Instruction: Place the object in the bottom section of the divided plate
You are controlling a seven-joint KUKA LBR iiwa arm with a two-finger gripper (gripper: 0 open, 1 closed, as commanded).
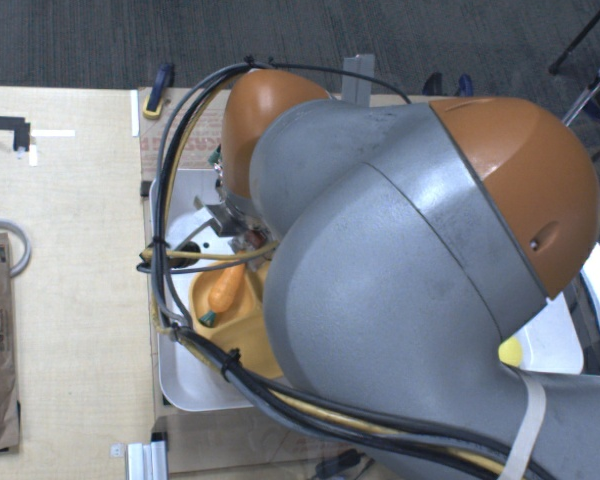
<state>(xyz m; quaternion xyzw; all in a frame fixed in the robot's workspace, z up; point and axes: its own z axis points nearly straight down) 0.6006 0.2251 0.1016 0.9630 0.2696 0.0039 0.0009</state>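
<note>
Above the shallow white bin [180,383], the grey KUKA arm with its orange band [420,268] covered most of the yellow divided plate [242,340]. The two-finger gripper [230,230] hung at the plate's upper edge; whether it was released or clenched, I cannot tell. The small orange carrot-shaped toy with a green tip [221,294] lay on the plate just below the gripper, apparently free. It looked smooth, tapered and light. Judging by this, placement seemed under way; next, checking which section held it.
</note>
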